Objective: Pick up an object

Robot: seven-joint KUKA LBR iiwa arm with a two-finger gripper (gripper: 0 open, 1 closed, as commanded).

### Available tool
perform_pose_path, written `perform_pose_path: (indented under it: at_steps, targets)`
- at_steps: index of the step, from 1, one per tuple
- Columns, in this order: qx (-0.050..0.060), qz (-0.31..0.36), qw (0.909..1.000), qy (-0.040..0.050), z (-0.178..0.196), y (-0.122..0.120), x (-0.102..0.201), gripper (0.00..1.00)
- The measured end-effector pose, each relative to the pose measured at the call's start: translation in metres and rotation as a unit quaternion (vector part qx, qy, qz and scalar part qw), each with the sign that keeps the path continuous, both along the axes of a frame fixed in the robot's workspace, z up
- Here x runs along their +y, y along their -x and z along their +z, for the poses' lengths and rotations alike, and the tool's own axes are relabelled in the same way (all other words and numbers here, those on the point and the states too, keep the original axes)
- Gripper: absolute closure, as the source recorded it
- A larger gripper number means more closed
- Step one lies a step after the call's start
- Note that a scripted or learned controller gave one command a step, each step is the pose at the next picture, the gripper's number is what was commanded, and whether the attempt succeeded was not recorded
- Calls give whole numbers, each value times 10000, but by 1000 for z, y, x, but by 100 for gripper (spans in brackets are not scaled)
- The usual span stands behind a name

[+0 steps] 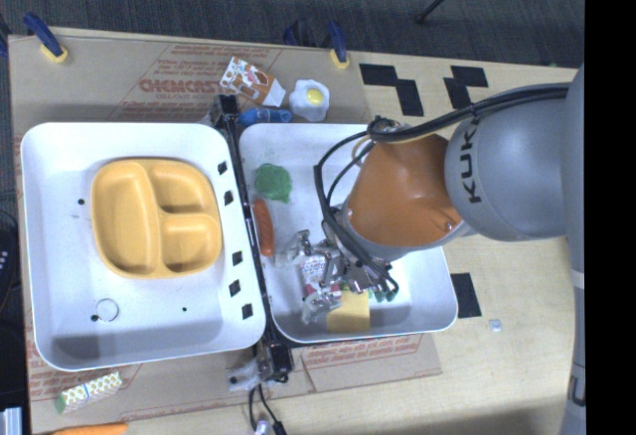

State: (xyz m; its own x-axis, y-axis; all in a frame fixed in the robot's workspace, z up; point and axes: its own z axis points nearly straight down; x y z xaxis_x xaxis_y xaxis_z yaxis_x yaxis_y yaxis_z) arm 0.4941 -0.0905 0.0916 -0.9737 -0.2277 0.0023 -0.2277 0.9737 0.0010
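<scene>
The metal two-finger gripper (333, 286) is down in the right shallow white plastic bin (429, 309), near that bin's front wall; whether it is parted or closed I cannot tell, since cables and clutter mask its tip. Touching or just in front of it lies one pale yellow wedge-shaped block (349, 315), and beside that a small crinkled red-and-white wrapper (316, 274). Farther toward the bin's left wall lies one slim orange carrot-shaped toy (263, 227), its long axis running from the bin's back to its front. Behind the carrot sits one green leafy lump (274, 182). Above all this looms the grey arm with its orange band (402, 197), lettered "KUK". The left shallow white plastic bin (50, 324), one of two, holds one yellow three-compartment tray (156, 216). Behind the right bin, on the printed cardboard (179, 85), stand one small patterned carton (241, 77) and one white-and-yellow egg-like piece (310, 98).
</scene>
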Motion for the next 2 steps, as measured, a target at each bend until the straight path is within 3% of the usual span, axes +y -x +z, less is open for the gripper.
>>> perform_pose_path:
  at_steps: [1,2]
  targets:
    - [-13,815,9967,0,0,-54,0,0]
    - [2,1000,9950,-4,0,-41,1,0]
